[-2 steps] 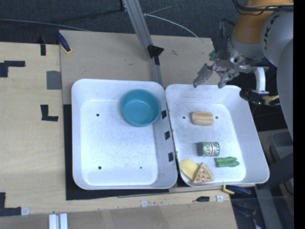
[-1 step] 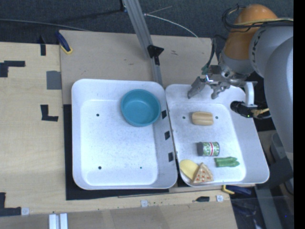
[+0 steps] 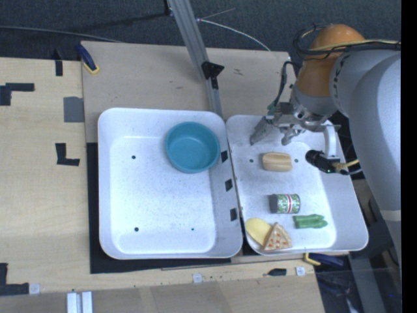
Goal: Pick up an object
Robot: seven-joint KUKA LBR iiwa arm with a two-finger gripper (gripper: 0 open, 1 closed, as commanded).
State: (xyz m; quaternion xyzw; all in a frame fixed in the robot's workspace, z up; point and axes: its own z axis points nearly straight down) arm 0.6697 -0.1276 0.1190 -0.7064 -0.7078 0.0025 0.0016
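Over the right bin [image 3: 345,237] I am watching the gripper [image 3: 273,130] hanging at the far end, near the rim that meets the left bin [image 3: 117,175]; its two fingers are reading as spread apart with nothing between them, though the wrist hardware above is crowding the view and I am not fully sure of the gap. Just beside it, toward me and a little to the right, the tan bread roll [image 3: 277,162] is lying with its long axis running across the bin, so I am judging it the nearest candidate. Further toward the near rim the green-and-red can [image 3: 285,203] is lying on its side, with a green vegetable piece [image 3: 309,222], a yellow wedge [image 3: 257,229] and a pizza slice [image 3: 277,238] beyond. A blue bowl [image 3: 191,147] is sitting in the left bin. The arm's bulk is hiding the right bin's far corner.
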